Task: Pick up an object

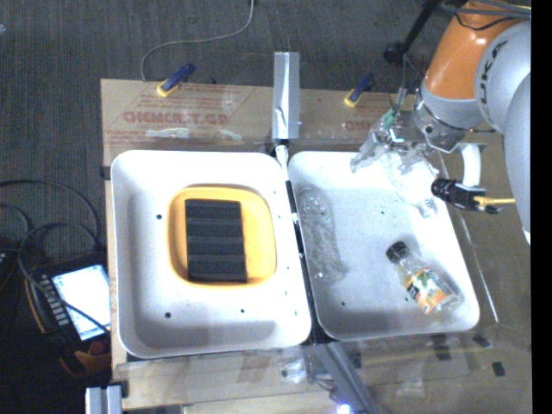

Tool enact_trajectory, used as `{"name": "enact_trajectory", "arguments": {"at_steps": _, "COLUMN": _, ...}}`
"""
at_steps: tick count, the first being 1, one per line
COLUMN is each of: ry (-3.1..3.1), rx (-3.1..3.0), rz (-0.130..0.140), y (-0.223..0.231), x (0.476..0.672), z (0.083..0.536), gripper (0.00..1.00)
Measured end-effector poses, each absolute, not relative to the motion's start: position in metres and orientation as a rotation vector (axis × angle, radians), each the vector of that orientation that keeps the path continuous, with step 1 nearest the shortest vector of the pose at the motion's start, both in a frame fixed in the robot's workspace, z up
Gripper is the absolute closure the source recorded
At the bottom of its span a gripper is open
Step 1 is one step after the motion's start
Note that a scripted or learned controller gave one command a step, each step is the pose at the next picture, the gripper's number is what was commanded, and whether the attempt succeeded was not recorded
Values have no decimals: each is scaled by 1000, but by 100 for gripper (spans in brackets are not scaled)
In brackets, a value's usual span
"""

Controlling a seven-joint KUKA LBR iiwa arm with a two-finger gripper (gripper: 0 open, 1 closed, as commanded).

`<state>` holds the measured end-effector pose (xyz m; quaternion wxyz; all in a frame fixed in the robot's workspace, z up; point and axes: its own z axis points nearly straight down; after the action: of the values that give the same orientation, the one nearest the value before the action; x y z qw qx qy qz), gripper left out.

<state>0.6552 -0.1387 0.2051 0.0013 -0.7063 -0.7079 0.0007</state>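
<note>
Over right bin's (345,317) far corner, arm (466,59) bent down, gripper (392,153) spread, nothing pinched

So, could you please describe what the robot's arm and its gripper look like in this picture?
The rounded grey arm carries a broad orange band above the wrist, with dark lettering partly visible on the grey shell. Below the band sits a grey wrist collar. The two-finger gripper looks pale and translucent, with a small green detail near its base. A black fitting with a thin yellow cable projects beside the wrist.

A tray (222,236) is seen in the left bin (138,257); a bottle (421,280) lies in the right bin (362,317), with perhaps a second bottle (315,231) at its left wall.
</note>
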Motion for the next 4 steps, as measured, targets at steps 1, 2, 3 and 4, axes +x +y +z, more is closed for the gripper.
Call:
{"name": "enact_trajectory", "arguments": {"at_steps": 1, "ry": -2233, "rx": -2209, "rz": 6, "y": -90, "x": 639, "z": 196, "gripper": 0}}
{"name": "enact_trajectory", "arguments": {"at_steps": 2, "ry": -2223, "rx": -2218, "rz": 6, "y": -172, "x": 615, "z": 149, "gripper": 0}}
{"name": "enact_trajectory", "arguments": {"at_steps": 3, "ry": -2516, "rx": -1878, "rz": 1, "y": -214, "x": 569, "z": 101, "gripper": 0}}
{"name": "enact_trajectory", "arguments": {"at_steps": 4, "ry": -2555, "rx": -1875, "rz": -25, "y": -216, "x": 526, "z": 96, "gripper": 0}}
